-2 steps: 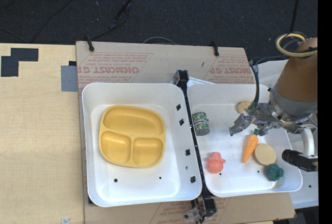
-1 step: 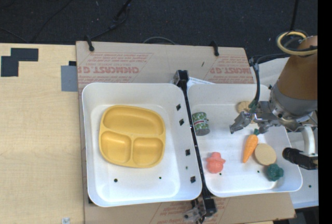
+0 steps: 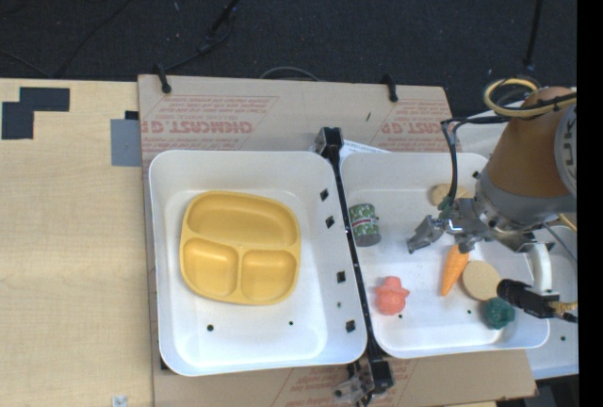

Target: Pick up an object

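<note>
While arm reaches in from right, I see gripper (image 3: 443, 236) low in right bin (image 3: 405, 339), fingers spread open, nothing between them. Carrot (image 3: 453, 270) lies just beside gripper, toward the front. Green can (image 3: 364, 224) near divider, well left of gripper. Pink toy (image 3: 391, 295) in front. Beige disc (image 3: 481, 281) beside carrot. Yellow tray (image 3: 241, 247) sits in left bin (image 3: 170, 320).
</note>
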You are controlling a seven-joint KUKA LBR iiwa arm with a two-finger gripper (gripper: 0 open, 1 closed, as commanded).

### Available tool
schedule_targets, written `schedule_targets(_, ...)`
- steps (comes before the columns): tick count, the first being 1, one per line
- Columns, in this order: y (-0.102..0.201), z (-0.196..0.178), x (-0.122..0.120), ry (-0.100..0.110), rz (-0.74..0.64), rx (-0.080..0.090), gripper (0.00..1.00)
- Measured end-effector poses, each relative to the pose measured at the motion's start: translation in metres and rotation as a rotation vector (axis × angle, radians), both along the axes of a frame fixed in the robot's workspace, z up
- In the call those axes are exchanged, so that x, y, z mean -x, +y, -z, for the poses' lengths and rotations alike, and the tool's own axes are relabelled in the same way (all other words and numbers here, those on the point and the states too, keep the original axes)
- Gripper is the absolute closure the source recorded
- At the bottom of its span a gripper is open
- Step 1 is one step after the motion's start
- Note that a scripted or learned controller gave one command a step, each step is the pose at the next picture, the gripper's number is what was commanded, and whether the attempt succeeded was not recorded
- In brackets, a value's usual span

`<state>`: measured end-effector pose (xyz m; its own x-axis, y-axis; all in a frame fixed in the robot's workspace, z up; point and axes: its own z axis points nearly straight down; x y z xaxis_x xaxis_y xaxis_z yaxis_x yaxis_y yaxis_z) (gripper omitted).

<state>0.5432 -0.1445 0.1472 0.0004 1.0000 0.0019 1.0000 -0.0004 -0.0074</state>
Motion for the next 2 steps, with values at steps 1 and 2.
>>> schedule_targets(1, 0.001, 0.054, 0.001, 0.000, 0.000, -0.001, 0.00)
schedule_targets(2, 0.000, 0.041, 0.001, -0.001, 0.003, 0.000, 1.00)
